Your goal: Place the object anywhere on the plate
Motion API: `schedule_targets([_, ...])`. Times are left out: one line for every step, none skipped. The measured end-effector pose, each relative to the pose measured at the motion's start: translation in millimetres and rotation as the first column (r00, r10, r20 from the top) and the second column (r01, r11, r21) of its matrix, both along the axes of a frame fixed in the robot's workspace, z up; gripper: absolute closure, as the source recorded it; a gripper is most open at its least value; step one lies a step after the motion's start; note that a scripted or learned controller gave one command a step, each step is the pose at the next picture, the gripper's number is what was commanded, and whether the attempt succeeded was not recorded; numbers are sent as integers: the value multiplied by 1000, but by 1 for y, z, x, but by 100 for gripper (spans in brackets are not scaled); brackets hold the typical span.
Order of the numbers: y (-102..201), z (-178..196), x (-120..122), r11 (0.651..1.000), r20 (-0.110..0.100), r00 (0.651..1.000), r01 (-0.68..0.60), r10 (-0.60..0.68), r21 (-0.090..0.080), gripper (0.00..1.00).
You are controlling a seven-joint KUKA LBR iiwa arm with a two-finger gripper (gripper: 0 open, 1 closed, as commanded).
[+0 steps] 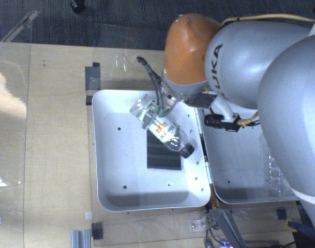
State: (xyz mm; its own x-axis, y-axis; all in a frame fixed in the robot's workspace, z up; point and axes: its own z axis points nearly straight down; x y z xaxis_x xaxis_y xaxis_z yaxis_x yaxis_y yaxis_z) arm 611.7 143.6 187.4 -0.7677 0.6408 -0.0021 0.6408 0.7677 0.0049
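A clear bottle (165, 129) with a colourful label and a black cap (186, 150) hangs slanted in the left bin (110, 154). Its cap end points down and to the right, and its clear base end points up and to the left. My gripper (158, 107) comes down from the orange wrist band and is shut on the bottle near that base end. A dark grey rectangular plate (162, 156) lies flat on the bin floor. The bottle's lower half overlaps the plate's upper right corner in this view.
The right bin (235, 174) sits beside the left one, and the grey arm covers much of it. A thin ridge (204, 149) separates the two bins. The left bin's floor is bare white to the left of and below the plate.
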Motion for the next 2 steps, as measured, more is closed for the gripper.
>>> schedule_targets([-81, 16, -37, 1000, 1, 1000, -12, 12, -1, 100])
schedule_targets([-92, 56, 2, 969, 4, 969, -248, 248, -3, 100])
